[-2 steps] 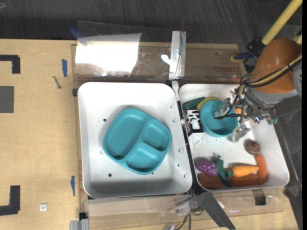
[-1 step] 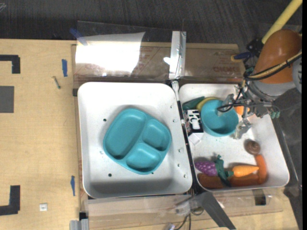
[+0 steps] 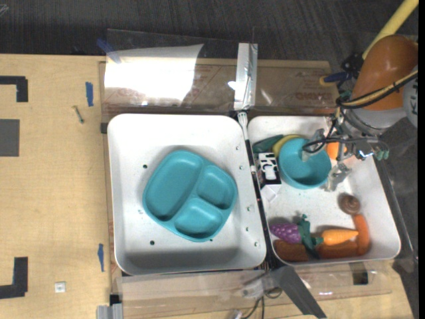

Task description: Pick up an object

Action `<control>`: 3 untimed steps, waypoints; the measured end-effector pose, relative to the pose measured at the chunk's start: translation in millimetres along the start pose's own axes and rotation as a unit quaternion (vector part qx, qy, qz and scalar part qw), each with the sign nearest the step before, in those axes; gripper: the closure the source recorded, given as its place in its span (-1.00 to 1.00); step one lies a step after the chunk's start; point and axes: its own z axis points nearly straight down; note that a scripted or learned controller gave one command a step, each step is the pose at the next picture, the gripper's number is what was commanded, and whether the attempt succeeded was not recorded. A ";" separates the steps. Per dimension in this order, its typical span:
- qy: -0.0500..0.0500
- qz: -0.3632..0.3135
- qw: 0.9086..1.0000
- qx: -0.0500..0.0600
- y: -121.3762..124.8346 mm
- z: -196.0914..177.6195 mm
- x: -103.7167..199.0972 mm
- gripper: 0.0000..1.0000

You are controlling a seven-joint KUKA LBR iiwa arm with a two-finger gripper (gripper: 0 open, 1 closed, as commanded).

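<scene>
The arm (image 3: 392, 65) enters from the tabletop's right edge near the far right corner, its orange band uppermost and the grey wrist (image 3: 372, 115) below it (cables loop across that joint). It points steeply down over the far part of the right bin (image 3: 388, 224). The tool (image 3: 339, 158) hangs low inside that bin, near its far edge.

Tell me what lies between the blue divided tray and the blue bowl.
In the camera view, the bins' adjoining rims and a black-and-white card lie between the tray and the bowl.
</scene>
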 end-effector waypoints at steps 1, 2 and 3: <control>0.011 0.003 1.000 -0.001 -4.6 -6.9 8.4 1.00; -0.034 0.039 0.999 0.016 52.6 -97.1 -20.5 1.00; -0.047 0.076 0.996 0.017 75.6 -179.3 -25.3 1.00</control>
